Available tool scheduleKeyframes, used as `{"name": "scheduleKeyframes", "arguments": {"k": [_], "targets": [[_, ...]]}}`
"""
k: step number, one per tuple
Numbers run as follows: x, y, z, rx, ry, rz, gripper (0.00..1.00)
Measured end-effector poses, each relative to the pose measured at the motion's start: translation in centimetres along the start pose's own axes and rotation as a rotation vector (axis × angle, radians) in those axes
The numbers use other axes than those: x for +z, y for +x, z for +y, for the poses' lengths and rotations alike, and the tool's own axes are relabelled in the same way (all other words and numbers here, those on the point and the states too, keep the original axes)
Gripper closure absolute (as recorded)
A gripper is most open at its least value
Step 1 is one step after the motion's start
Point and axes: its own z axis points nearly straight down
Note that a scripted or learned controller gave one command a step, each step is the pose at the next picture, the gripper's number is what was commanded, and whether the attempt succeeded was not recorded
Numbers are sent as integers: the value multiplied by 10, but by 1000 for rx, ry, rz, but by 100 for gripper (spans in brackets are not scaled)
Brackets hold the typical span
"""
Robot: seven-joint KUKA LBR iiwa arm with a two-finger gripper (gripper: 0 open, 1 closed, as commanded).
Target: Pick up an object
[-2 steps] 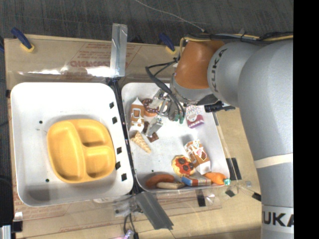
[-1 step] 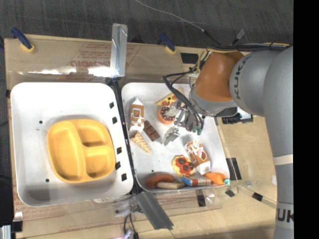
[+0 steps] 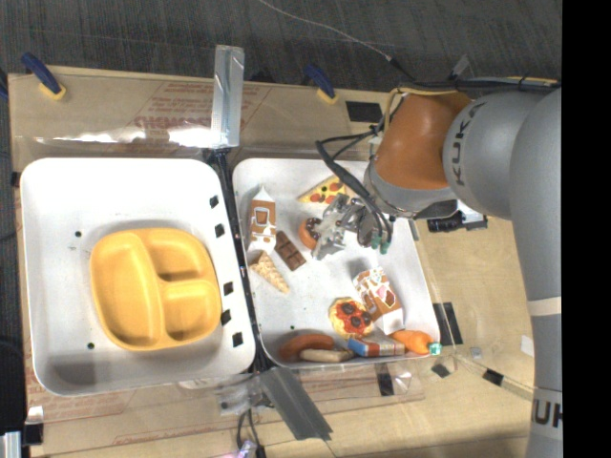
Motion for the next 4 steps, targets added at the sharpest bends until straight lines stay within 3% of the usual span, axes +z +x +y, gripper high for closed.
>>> {"name": "scheduleKeyframes", "arguments": {"k": [1, 2, 3, 4], "targets": [[0, 0, 0, -1, 0, 1, 0], [11, 29, -48, 206, 0, 5, 0], [11, 88, -68, 328, -1, 1, 0], [11, 104, -70, 141, -1, 5, 0]]}}
